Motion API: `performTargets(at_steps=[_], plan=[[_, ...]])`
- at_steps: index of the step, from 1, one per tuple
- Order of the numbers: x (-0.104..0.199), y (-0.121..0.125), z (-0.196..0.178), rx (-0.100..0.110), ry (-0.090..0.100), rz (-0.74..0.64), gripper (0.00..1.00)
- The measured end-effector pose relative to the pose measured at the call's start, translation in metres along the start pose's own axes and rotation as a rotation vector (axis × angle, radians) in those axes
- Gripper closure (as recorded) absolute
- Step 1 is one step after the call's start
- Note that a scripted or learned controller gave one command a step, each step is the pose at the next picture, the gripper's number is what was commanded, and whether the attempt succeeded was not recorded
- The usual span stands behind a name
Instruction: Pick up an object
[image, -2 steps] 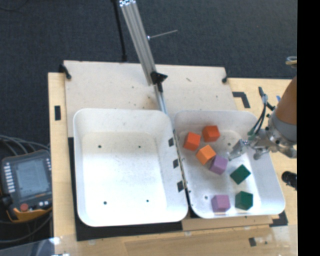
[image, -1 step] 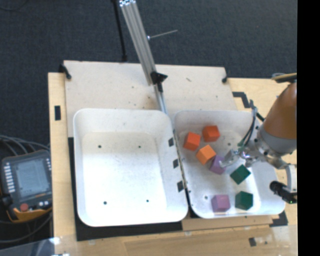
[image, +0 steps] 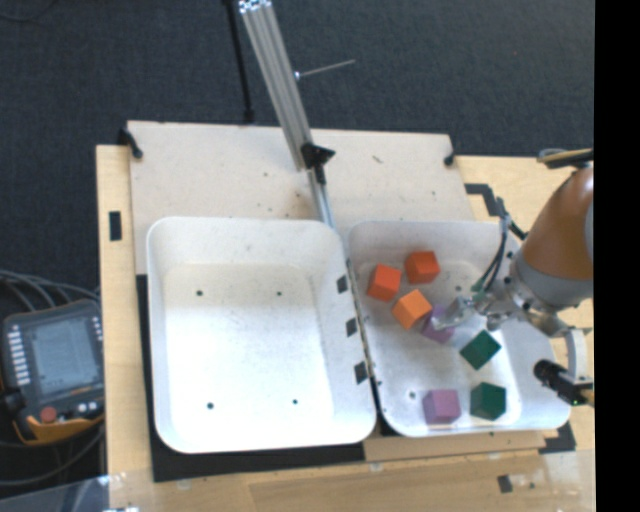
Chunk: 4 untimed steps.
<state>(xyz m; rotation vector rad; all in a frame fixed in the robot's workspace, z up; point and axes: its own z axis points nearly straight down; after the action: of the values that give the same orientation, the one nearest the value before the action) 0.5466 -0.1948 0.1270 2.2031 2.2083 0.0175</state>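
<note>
The right bin (image: 400, 415) holds several small blocks. Two orange blocks (image: 421, 266) (image: 411, 308) and a red-orange one (image: 383, 282) lie near its middle. A purple block (image: 437, 326) sits just below them, right at my gripper (image: 455, 312), whose tips reach down onto it from the right. Whether the block is between the fingers is hidden. A green block (image: 480, 350) lies just right of it. Another green block (image: 488, 400) and a second purple block (image: 440, 406) rest near the front wall.
The left bin (image: 160, 260) stands beside the right one. A slanted metal pole (image: 285, 95) rises from between the bins at the back. A pendant with a screen (image: 55, 360) lies off the bench to the left.
</note>
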Motion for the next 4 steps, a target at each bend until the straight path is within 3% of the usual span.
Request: performTargets(at_steps=[1, 2, 4], plan=[[-0.001, 0.002, -0.010, -0.004, 0.000, 0.006, 1.00], [-0.004, 0.003, -0.054, 0.017, 0.005, 0.000, 1.00], [-0.006, 0.012, -0.162, 0.017, 0.005, -0.002, 1.00]])
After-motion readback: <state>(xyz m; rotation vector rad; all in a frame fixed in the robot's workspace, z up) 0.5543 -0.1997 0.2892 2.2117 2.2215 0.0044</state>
